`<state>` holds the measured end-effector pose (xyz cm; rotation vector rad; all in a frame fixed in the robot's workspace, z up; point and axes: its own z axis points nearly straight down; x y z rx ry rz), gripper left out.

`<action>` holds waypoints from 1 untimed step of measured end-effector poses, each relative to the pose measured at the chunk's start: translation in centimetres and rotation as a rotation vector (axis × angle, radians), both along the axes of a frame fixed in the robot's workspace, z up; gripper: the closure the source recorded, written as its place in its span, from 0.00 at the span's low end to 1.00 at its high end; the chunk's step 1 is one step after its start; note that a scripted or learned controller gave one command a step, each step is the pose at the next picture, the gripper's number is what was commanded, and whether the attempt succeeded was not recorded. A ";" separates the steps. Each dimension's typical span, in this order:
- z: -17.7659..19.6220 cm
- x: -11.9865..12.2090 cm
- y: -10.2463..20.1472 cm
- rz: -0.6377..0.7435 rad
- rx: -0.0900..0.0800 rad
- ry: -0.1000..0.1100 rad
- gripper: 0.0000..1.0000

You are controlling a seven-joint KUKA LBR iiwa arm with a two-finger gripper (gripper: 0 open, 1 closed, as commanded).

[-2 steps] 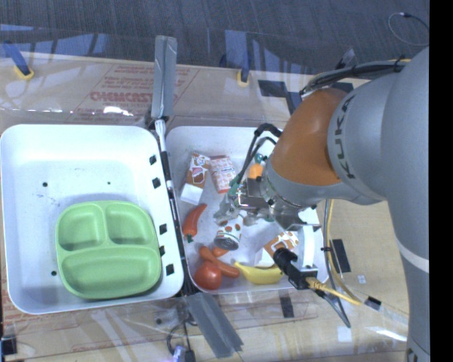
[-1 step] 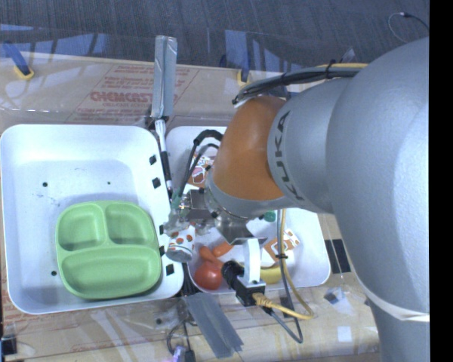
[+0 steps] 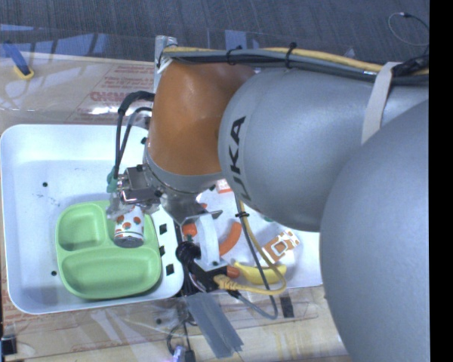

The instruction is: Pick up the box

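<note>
Left bin point(image 3: 23, 172): holds a green tray point(image 3: 106, 266) at its 5 o'clock corner.
Cup point(image 3: 128, 228): a spotted white cup stands on the tray divider, at the tray's 1 o'clock.
Tool point(image 3: 130, 191): sits just above the cup at 12 o'clock; I cannot tell how it is set.
Box point(image 3: 281, 245): the white-and-orange carton at 3 o'clock, in the right bin, half under the arm point(image 3: 287, 149), is probably the target.
Banana point(image 3: 249, 274): just below the box.
Risk: the tool is over the cup, well apart from the box, so a descent here likely grabs or topples the cup.
</note>
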<state>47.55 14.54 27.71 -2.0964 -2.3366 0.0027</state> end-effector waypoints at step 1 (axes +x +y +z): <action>-6.6 -0.1 5.5 -0.044 -0.003 0.004 1.00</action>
